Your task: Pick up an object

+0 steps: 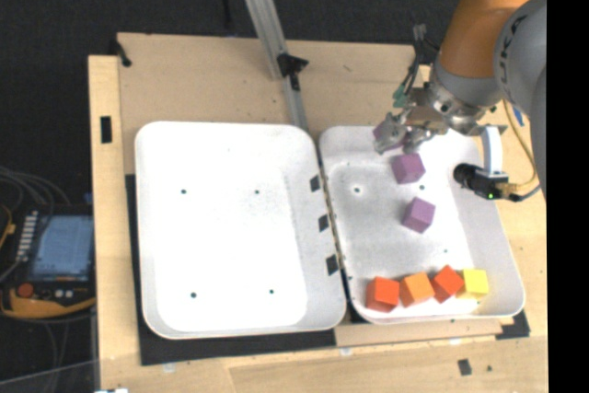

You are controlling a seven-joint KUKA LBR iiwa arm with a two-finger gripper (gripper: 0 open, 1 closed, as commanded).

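Purple cube (408, 167), the one nearest the jaws, lies in the right bin (368, 216), in the half of that bin farthest from the row of warm-coloured blocks. A second purple cube (419, 215) sits in the same bin, nearer the row and apart from the first cube. Along the edge of the right bin closest to the camera, four blocks stand in a line: a red-orange block (383, 293), an orange block (416, 288), a red block (448, 282) and a yellow block (476, 282), each touching or nearly touching its neighbour.

The gripper (403, 134) hangs over the far part of the right bin, just beyond the first purple cube and close above it. Whether the jaws are spread or closed cannot be told from this angle, and no object is seen between them. The grey arm with its orange band (474, 23) rises behind the gripper, beyond the right bin's far edge.

The left bin (225, 225) lies beside the right bin, their edges meeting along a seam. Both rest on the wooden counter (202, 78). A metal pole (262, 9) slants up from the counter beyond the seam.
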